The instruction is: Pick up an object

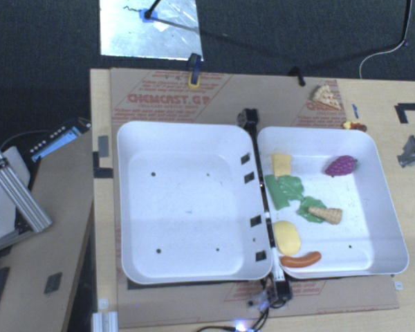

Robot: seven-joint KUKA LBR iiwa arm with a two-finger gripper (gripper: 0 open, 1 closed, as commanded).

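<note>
Nearest the lens, an orange-red toy sausage [301, 259] lies along the near wall of the right bin [386, 206], one of two shallow white bins side by side on a cardboard-covered desk [166, 95]; the left bin [187, 199] sits against it. Every candidate for the pick is in the right bin. The largest is a flat green leaf [285, 189]; it looks thin and floppy, with little for a pinch to catch. Next is a rounded yellow piece [287, 236] just above the sausage, smooth and likely to squirt out unless taken across its middle. The purple grape bunch [340, 164] lies apart near the far right corner; it looks light, firm and knobbly, and with clear room around it, it seems the safest choice, gripped across its narrow width. A tan cone [326, 214] rests on a second green scrap, and a pale yellow wedge [282, 163] touches the leaf's far edge. A grey part of the tool [413, 151] sits at the frame's right edge, beyond the bin; whether it is spread or closed cannot be told.
</note>
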